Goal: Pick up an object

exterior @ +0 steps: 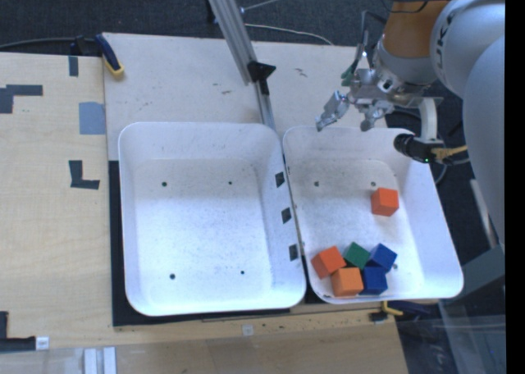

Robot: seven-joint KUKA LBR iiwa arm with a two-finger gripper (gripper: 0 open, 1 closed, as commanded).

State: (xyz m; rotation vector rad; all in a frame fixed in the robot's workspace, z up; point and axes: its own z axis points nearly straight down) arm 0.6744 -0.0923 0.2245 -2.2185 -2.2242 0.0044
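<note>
Tool (348,118) above right bin's (426,200) rim

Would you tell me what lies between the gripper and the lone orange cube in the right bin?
In the camera view, only bare white floor of the right bin lies between the gripper and the lone orange cube.

Six small blocks lie in the right bin (426,200). One orange cube (385,201) sits alone near the bin's right wall. The rest cluster at the near edge: an orange block (328,261), an orange one (347,280), a green block (357,254), two blue blocks (383,257) (374,279), touching.
</note>
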